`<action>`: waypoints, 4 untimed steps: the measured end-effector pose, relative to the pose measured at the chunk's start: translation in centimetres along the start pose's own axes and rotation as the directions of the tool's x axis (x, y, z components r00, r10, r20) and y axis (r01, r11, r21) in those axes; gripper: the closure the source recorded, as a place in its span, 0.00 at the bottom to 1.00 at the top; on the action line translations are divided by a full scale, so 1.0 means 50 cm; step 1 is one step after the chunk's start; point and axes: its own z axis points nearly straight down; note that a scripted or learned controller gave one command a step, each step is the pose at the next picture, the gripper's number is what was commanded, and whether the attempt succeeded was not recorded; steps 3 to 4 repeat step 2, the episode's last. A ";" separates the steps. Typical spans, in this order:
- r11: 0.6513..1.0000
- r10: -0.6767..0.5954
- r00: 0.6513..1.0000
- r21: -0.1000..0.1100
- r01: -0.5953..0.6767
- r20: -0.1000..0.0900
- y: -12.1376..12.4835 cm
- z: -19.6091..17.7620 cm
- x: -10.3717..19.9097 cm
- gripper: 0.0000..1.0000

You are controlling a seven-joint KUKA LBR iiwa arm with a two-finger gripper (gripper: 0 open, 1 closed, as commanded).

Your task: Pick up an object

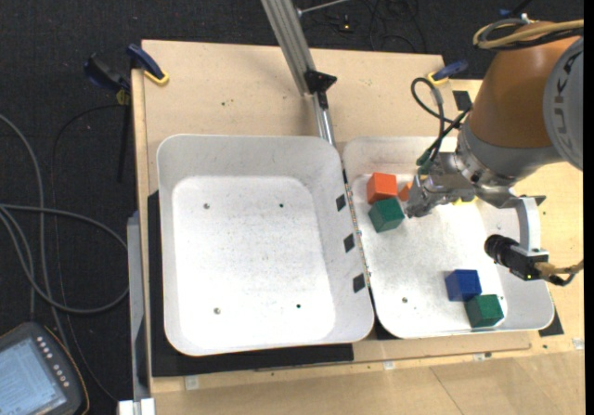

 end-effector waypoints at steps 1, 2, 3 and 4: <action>1.000 -0.002 1.000 -0.002 0.002 -0.001 -0.005 -0.013 0.113 1.00; 1.000 -0.002 1.000 -0.001 0.002 -0.001 -0.009 -0.018 0.227 1.00; 1.000 -0.002 1.000 -0.001 0.002 -0.001 -0.009 -0.018 0.227 1.00; 1.000 -0.002 1.000 -0.001 0.002 -0.001 -0.009 -0.018 0.227 1.00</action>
